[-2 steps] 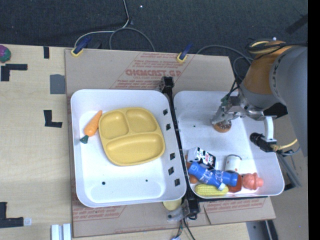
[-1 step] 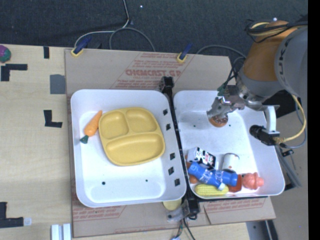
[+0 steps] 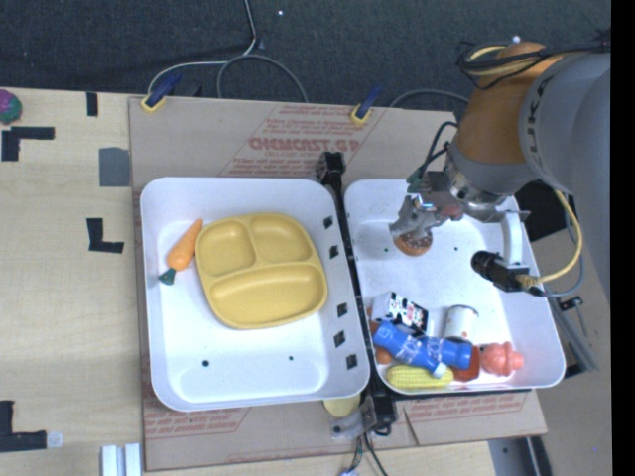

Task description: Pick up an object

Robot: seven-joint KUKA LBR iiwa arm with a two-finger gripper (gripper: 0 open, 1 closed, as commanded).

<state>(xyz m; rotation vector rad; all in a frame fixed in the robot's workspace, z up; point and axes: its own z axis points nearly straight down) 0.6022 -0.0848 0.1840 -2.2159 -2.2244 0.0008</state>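
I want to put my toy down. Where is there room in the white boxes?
Left bin: bare floor below the yellow plate. Right bin: bare middle, between the gripper and the toys. Crowded along its near edge around the blue bottle.

The arm point(image 3: 556, 117) is cut off by the right edge. The hand point(image 3: 415, 224) hides part of a small brown object point(image 3: 415, 243), too blurred to identify.

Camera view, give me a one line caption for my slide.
KUKA arm's gripper lowered over a small brown object in the right bin; yellow divided plate and toy carrot sit in the left bin.
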